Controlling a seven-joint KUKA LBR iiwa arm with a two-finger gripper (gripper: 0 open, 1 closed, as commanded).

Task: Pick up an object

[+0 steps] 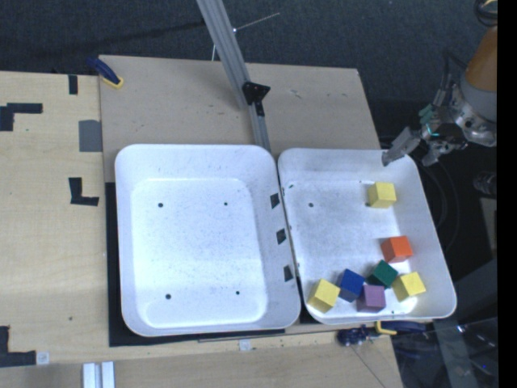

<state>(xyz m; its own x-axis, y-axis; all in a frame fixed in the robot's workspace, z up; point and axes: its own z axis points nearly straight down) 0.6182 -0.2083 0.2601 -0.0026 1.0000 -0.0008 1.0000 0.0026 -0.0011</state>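
Since the lone small yellow wooden cube (381, 194) looks light, stiff and well apart from the others, I'd pinch its flat sides; pincer (412, 145) state, cannot tell.

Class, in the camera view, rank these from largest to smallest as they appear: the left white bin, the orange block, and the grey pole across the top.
1. Left white bin, by far the largest.
2. Grey pole, long but thin.
3. Orange block, the smallest.
The pole may stand nearer the camera, so its true size is unsure.
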